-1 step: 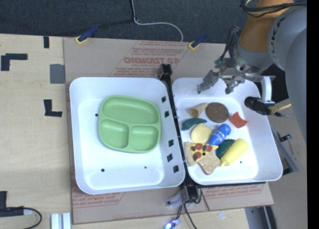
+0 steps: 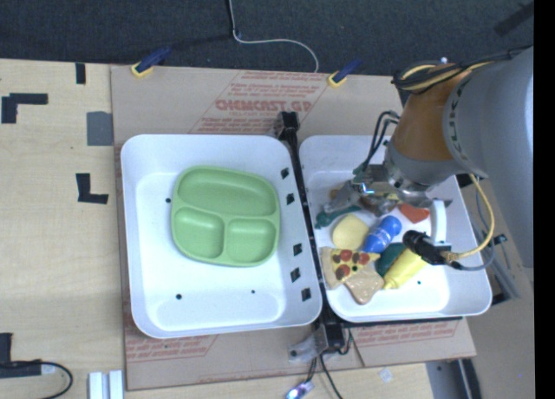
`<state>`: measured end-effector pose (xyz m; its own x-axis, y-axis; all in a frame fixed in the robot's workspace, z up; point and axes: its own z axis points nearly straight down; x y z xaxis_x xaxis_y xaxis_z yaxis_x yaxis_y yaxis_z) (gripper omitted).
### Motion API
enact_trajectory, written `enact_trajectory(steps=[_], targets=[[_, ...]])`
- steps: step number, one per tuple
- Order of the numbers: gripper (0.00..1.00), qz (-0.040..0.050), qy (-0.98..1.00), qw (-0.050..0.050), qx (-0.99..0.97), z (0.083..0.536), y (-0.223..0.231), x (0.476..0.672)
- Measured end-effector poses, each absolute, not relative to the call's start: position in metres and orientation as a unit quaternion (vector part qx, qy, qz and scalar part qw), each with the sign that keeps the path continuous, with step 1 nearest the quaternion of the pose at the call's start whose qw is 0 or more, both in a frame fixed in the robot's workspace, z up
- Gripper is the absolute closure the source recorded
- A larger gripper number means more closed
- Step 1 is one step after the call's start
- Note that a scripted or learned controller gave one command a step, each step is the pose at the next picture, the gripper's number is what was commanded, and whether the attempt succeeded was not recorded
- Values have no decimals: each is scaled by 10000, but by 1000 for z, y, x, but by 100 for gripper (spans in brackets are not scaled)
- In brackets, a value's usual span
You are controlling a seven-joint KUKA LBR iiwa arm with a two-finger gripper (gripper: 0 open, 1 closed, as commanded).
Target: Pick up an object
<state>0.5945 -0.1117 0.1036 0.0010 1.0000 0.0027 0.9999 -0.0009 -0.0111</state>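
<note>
Clutter is worrying me most here. I'm watching the gripper hanging low in the right bin, just above the toy heap, and I'm not getting a clear look at its tips, so whether it is open, closed or holding anything I cannot tell.

Below and slightly left of the gripper a pale yellow lemon-shaped piece is sitting; just right of that, a blue bottle-like toy is lying tilted. Further below, a pizza slice and a tan bread-like piece are touching, and a yellow and dark green item is lying against them. A small red-orange piece is lying to the gripper's lower right, and a dark teal thing is poking out to its lower left, near the bin wall.

Risks, as I'm judging it: pieces are packed touching, so a descent is likely landing on two at once or shoving one aside. The rounded lemon shape is probably rolling out of a pinch. The wrist cable and black fitting are dangling over the toys, possibly snagging. The divider wall is close on the left, so clipping it is possible.

Far left of the gripper, the left bin is holding a green sectioned plate, lying flat, nothing on it.
</note>
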Motion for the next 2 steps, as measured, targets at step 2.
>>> enact_trajectory(steps=[2], targets=[[0,-2,-7073,-10,-7069,85,-93,509]])
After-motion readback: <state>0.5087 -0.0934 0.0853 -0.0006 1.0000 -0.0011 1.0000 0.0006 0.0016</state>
